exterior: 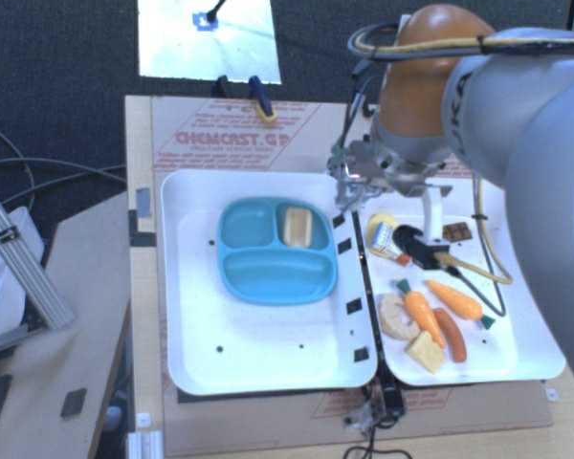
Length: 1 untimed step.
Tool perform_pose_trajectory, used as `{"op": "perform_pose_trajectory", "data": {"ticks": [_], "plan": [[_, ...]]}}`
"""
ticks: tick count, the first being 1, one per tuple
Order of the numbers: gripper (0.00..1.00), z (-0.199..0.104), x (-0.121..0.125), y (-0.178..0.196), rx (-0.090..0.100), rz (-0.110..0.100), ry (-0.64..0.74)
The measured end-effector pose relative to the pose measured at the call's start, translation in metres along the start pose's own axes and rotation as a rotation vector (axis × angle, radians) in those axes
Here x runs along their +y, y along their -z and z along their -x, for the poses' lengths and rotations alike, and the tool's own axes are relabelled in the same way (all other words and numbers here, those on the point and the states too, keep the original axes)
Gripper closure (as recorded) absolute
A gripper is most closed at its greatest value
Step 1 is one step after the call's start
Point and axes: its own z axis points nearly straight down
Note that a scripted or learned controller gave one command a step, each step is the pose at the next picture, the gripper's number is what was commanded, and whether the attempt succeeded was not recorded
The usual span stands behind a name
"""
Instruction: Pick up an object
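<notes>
Arm (517, 94): grey, with an orange band above the wrist; it reached in from the right and hung over the far edge of the right bin, presumably poised to choose a target below.
Left bin (201, 352): white and shallow; it carried the blue plate.
Right bin (526, 352): white, touching the left bin along a shared divider; it held the loose toy foods, gathered near that divider.
Blue plate (268, 275): three compartments, a tan bread-like block (298, 227) resting in the upper right one.
Hand (349, 191): low by the divider's far end, near the yellow-capped item; whether it was open or closed, I could not tell, and nothing was visibly gripped.
Carrots (453, 300): two orange pieces, just beside a red sausage (451, 335).
Yellow wedge (425, 351): cheese-like, at the cluster's near end.
Yellow-capped item (384, 234): likely the nearest candidate for picking.
</notes>
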Motion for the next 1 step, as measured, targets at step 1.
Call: {"op": "perform_pose_trajectory", "data": {"ticks": [1], "plan": [[1.0, -0.0253, 0.0161, 0.0032, -0.001, 0.0, -0.003]]}}
